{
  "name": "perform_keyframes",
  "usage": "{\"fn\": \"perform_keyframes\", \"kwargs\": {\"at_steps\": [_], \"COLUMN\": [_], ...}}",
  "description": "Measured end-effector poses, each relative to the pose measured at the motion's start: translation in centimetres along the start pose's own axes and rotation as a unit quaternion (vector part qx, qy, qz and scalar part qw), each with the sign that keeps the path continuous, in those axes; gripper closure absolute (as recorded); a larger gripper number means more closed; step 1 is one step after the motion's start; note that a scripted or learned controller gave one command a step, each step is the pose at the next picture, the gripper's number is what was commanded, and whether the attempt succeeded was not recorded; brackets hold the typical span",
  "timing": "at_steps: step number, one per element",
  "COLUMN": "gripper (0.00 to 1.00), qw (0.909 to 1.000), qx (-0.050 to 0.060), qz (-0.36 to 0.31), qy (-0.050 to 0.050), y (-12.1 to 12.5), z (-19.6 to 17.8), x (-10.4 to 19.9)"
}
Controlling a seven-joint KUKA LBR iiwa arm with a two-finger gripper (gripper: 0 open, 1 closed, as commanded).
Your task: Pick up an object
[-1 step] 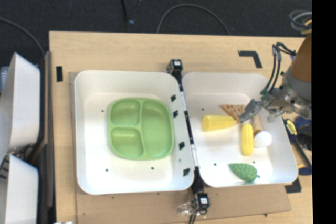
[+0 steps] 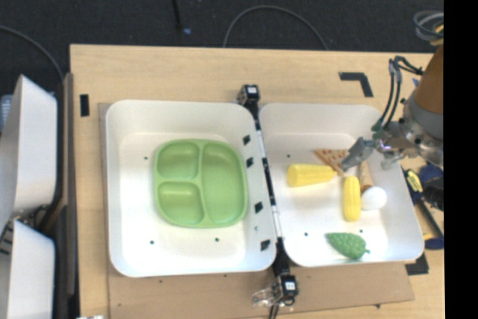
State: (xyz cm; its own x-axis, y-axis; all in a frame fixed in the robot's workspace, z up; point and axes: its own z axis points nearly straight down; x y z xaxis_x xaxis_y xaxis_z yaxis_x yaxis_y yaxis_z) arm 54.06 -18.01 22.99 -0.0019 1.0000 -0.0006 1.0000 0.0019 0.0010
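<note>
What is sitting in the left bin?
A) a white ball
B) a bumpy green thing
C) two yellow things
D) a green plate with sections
D: the green divided plate lies in the left bin, while the two yellow pieces, the white ball and the bumpy green thing all lie in the right bin.

You see two white bins side by side: the left bin (image 2: 127, 183) holds a green divided tray (image 2: 200, 183). In the right bin (image 2: 299, 123), the gripper (image 2: 357, 153) hovers at 3 o'clock above two yellow pieces (image 2: 310, 175), a white ball (image 2: 373, 198) and, at 5 o'clock, a green leafy piece (image 2: 346, 245).
</note>
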Motion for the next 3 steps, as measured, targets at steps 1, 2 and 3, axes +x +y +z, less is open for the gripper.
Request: {"fn": "perform_keyframes", "kwargs": {"at_steps": [1,2,3], "gripper": [0.00,0.00,0.00], "qw": [1.0000,1.0000,1.0000], "qx": [0.002,0.002,0.001], "qz": [0.002,0.001,0.002], "qy": [0.000,0.000,0.001], "y": [-0.2,-0.2,-0.2], "z": [4.2,10.2,13.0], "x": [-0.2,-1.1,-1.1]}}
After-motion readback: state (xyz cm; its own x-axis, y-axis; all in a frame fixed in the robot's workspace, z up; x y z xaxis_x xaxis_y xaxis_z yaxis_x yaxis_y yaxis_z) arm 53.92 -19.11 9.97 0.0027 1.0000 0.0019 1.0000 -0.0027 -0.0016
